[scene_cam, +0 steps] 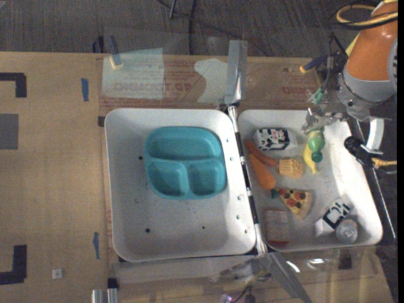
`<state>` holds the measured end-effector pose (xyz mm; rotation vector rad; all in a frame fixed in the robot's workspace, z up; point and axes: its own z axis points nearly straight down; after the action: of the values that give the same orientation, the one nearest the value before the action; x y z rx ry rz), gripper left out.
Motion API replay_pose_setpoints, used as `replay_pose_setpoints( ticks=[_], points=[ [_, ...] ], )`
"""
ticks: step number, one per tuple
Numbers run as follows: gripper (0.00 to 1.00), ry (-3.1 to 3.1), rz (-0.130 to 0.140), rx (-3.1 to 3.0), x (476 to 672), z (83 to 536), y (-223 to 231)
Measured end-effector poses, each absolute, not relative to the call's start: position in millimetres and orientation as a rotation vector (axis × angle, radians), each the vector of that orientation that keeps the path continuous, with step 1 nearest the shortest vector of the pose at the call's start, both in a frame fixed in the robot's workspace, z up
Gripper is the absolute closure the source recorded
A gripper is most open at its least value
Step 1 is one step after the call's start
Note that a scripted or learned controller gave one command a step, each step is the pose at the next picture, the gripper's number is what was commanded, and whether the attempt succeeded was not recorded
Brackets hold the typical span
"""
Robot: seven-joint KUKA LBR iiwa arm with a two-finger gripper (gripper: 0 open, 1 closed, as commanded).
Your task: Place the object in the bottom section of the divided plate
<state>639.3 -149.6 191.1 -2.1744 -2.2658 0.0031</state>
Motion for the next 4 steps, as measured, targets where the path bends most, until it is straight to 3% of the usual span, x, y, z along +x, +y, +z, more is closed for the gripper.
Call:
replay_pose_setpoints(
  ticks=[1, 2, 3, 4],
  points=[
    [1.00, -2.474, 0.003, -1.929, 615.7, 195.9, -89.0],
    [1.00, -2.621, 0.000, -1.734, 611.5, 286.4, -33.8],
    [1.00, -2.711, 0.002, -1.583, 654.3, 196.1, 40.4],
    [1.00, -2.696, 0.003, -1.605, 574.2, 202.2, 55.1]
  ],
)
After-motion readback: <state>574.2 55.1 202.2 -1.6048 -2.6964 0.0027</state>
